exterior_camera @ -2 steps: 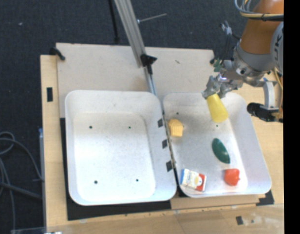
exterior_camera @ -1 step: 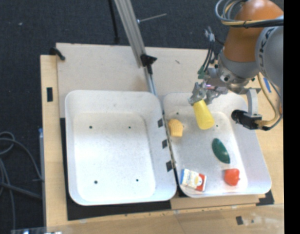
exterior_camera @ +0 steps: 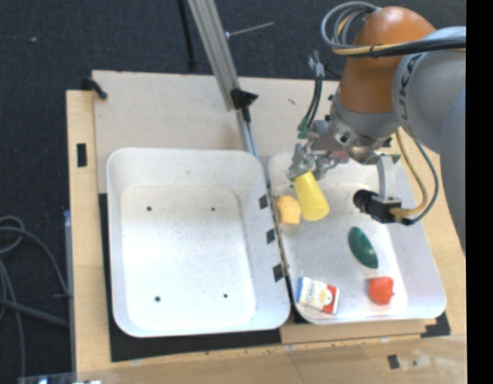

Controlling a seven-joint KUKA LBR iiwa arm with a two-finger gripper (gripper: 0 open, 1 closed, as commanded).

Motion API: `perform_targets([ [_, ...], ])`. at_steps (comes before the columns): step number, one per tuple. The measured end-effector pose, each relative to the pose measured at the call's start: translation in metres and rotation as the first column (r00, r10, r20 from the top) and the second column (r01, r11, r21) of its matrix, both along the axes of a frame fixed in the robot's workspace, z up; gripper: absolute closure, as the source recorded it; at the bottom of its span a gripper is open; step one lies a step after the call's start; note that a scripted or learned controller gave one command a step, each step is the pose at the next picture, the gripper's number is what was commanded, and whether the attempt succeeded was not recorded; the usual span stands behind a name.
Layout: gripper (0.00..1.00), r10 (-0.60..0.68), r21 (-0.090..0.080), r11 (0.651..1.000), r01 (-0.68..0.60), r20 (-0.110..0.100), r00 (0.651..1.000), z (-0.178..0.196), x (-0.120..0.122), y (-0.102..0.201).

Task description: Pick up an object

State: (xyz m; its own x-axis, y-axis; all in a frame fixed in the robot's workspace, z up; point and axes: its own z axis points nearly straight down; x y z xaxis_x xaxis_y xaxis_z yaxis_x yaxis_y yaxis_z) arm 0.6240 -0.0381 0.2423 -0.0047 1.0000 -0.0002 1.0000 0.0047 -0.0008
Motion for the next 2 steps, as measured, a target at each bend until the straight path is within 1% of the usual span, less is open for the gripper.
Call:
perform_targets([
  [2,1.00,0.004,0.003,1.000,-0.004,0.000,1.000,0.010,-0.030,0.118],
])
